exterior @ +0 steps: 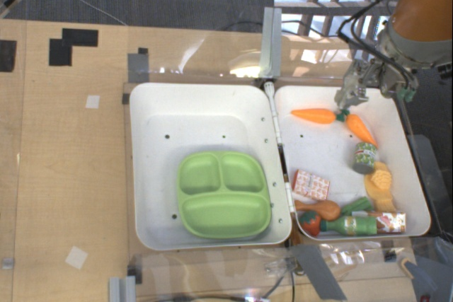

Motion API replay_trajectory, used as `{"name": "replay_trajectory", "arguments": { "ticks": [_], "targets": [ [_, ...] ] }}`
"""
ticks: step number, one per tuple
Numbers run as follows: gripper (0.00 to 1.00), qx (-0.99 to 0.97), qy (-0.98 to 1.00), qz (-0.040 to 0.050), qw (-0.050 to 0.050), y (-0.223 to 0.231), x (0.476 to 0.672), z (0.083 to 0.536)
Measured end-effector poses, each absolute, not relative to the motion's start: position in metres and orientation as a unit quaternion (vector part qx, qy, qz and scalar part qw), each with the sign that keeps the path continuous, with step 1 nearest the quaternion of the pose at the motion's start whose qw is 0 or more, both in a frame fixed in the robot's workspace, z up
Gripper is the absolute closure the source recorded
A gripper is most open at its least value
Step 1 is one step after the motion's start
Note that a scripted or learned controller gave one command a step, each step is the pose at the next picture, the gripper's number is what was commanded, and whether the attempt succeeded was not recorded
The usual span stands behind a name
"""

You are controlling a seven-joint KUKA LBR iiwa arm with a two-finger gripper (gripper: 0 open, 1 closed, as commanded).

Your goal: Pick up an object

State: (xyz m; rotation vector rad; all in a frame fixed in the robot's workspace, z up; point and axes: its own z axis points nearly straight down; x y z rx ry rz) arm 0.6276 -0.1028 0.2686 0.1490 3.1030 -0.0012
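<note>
i logged the arm (425, 3) entering from the upper right, its orange band above the grey wrist, angled down and leftward toward the right bin (417, 212). the gripper (349, 99) hung over that bin's far edge, just above the green tops of the two carrots. whether it was apart or together i could not tell at this resolution; nothing showed clamped in it.

taking the right bin as reference: one carrot (313, 116) lay flat near its far wall, a second carrot (361, 129) slanted just beside it, their tops close together. a small can (365, 157) sat nearer the middle right, a yellow piece (380, 182) below it. a red-and-white packet (311, 184) lay toward the left wall, and a green bottle (354, 224) lay along the near wall.

left of the right bin, the left bin (152, 109) held a green divided plate (223, 194).
</note>
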Motion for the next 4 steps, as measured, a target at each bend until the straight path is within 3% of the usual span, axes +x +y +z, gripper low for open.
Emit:
{"name": "replay_trajectory", "arguments": {
  "ticks": [1,3,4],
  "targets": [
    [1.0,0.099,0.995,0.0013,0.006,-0.057,0.651,0.279],
    [1.0,0.096,0.995,0.0015,0.017,-0.056,0.655,0.307],
    [1.0,0.017,1.0,-0.0001,0.004,-0.08,0.598,0.268]
  ]
}}
